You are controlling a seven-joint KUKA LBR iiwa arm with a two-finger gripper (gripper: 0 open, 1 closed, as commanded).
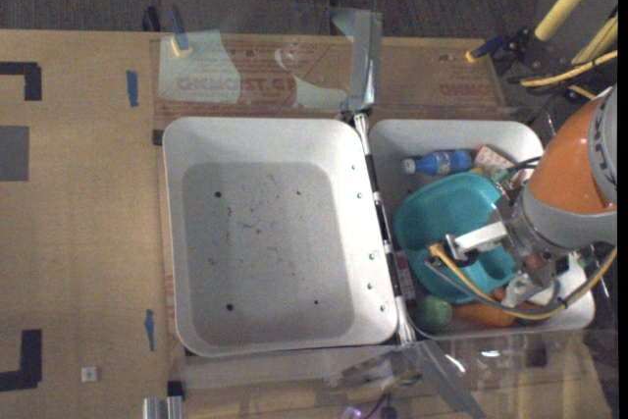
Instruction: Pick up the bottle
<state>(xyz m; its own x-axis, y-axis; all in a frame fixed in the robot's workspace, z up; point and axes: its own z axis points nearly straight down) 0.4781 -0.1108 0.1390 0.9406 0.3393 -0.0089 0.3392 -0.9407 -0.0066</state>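
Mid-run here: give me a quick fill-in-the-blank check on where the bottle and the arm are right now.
1. The bottle lies in the ____ bin as the camera sees it.
2. The bottle's body is ____ in colour.
3. The arm hangs over the ____ plate.
4. A ____ ball sits at that bin's near edge.

Missing words: right; blue; teal; green

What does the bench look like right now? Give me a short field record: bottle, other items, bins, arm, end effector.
bottle: blue bottle lying on its side at the far end of the right bin, white cap toward the left bin
other items: teal dish, green ball, orange item, all in the right bin
left bin: only specks on its floor
arm: over the right bin's near half
end effector: above the teal dish, apart from the bottle; finger state unclear
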